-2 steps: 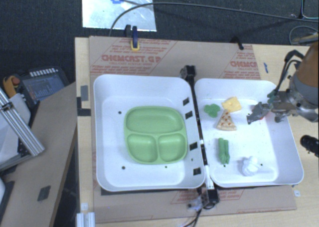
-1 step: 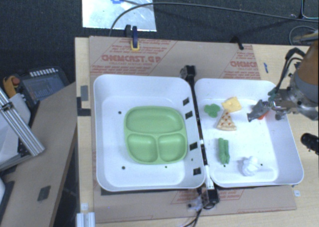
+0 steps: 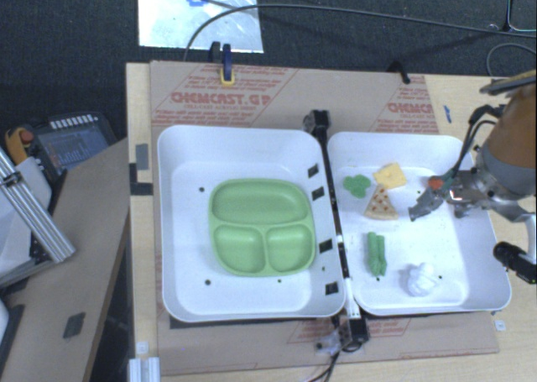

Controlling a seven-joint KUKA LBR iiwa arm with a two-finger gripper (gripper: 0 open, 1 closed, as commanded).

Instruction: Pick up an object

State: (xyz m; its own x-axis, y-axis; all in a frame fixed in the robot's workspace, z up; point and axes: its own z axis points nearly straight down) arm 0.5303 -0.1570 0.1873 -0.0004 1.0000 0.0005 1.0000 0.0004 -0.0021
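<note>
The gripper (image 3: 424, 204) hangs over the right white bin (image 3: 478, 288), reaching in from the right edge of the camera view, below the arm's orange band (image 3: 513, 138); whether its fingers are apart or together I cannot tell (they read as one dark blur). Nothing shows between them. In that bin lie a green broccoli-like piece (image 3: 358, 185), a yellow cheese-like wedge (image 3: 389, 175), a pizza slice (image 3: 381, 204) just left of the gripper, a green pod-shaped toy (image 3: 376, 253) and a white crumpled object (image 3: 420, 279) near the front. The left white bin (image 3: 180, 204) holds a green divided tray (image 3: 262, 227). Both bins sit on the bench (image 3: 277, 86).
</note>
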